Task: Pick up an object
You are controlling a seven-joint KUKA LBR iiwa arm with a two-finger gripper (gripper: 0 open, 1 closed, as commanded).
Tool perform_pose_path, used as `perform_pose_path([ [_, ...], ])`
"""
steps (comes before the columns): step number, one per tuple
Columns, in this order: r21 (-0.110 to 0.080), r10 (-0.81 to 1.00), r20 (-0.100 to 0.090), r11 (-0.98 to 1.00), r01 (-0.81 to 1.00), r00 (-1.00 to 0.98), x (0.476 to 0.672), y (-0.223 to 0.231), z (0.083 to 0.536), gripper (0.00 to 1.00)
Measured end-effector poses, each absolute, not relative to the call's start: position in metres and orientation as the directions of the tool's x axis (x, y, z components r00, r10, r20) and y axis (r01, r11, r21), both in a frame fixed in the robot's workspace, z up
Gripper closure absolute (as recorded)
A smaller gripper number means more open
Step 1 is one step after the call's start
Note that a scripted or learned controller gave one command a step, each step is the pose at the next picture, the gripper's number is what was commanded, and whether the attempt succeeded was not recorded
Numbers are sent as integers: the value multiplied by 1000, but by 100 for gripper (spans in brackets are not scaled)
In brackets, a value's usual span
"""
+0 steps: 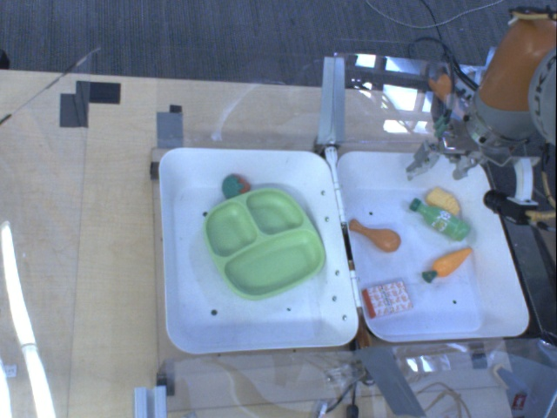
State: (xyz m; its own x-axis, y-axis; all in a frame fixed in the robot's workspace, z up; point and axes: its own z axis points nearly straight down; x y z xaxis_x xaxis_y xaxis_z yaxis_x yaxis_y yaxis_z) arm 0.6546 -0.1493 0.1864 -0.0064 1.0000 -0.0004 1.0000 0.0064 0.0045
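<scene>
Camera view looks down on the right bin [500, 320], which holds five small things: a yellow corn-like piece [444, 200] touching a green bottle [441, 220], an orange carrot with a green top [448, 264], a tan drumstick-shaped piece [376, 236] and a red-and-white patterned box [385, 299]. From the right, the grey arm with its orange band hangs the gripper [442, 165] over that bin's far edge, fingers spread and grasping nothing. One green three-part tray [264, 242] lies in the left bin [187, 320], a small dark-green and red thing [235, 185] at its far rim.
</scene>
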Motion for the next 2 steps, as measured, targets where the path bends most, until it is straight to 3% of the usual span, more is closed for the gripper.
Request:
perform_pose_path([
  [1,9,986,0,-166,986,166,611,-168,88,0],
  [2,17,986,2,-165,986,165,614,-167,101,100],
])
